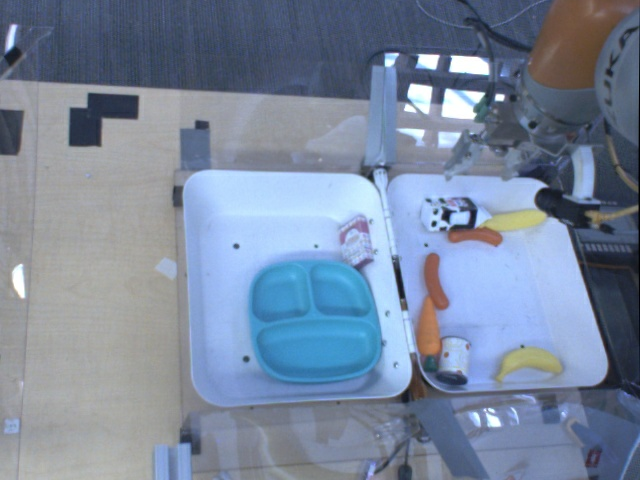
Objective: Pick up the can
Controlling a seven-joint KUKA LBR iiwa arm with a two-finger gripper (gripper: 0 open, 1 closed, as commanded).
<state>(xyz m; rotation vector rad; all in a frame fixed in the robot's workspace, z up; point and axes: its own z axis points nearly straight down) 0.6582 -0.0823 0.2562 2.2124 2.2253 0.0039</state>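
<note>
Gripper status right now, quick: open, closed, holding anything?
Gripper: above the right bin's back edge; whether open or closed cannot be told. Nothing seen in it; the can lies in that bin.

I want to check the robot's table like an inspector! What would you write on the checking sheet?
Surface: a pale wooden bench bears a left bin and a right bin, both white, side by side.
Job's things: the can lies near the right bin's front edge, beside the carrot.
Clutter: right bin has two sausages, two bananas and a cow toy. Left bin has a blue divided plate and a red packet.
Grippers: the gripper is above the right bin's back edge, away from the can.
Cables: thin wires loop behind the arm.
Surroundings: dark carpet beyond the bench.
</note>
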